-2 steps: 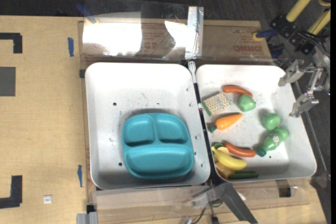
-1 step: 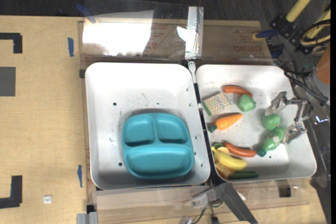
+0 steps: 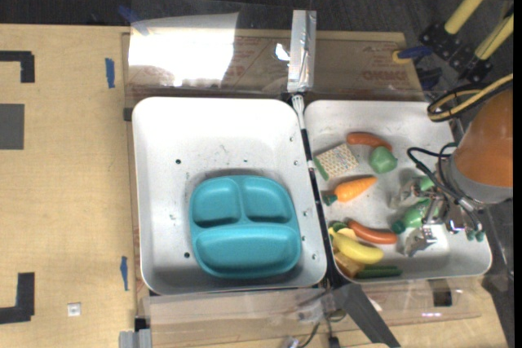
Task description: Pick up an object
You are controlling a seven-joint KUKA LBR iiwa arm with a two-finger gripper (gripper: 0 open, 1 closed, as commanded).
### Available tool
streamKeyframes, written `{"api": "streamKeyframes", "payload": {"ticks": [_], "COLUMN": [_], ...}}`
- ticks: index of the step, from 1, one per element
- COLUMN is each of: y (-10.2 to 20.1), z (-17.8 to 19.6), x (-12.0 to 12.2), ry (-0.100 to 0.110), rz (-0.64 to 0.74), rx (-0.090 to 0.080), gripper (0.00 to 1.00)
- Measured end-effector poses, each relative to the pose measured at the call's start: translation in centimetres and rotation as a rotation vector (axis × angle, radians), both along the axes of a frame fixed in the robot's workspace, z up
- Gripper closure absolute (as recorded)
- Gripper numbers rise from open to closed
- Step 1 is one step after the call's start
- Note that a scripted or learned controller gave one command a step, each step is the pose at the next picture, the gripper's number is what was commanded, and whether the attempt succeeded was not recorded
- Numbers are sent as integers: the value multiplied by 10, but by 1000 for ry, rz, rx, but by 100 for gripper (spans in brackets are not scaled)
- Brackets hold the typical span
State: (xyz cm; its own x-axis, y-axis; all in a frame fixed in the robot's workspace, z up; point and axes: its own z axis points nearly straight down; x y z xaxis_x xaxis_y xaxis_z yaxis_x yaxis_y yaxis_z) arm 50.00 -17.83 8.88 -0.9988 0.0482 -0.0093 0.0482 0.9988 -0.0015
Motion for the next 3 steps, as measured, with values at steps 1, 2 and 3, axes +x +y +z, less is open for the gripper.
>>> {"api": "streamKeyframes", "payload": {"ticks": [1,2,3], "y": [82,83,61], "z": [1,0,1], "x": [10,95,45], "ry": [-5,-5,-2], "rz": [149,118,201], "rx": [1,0,-2], "gripper": [0,0,0]}}
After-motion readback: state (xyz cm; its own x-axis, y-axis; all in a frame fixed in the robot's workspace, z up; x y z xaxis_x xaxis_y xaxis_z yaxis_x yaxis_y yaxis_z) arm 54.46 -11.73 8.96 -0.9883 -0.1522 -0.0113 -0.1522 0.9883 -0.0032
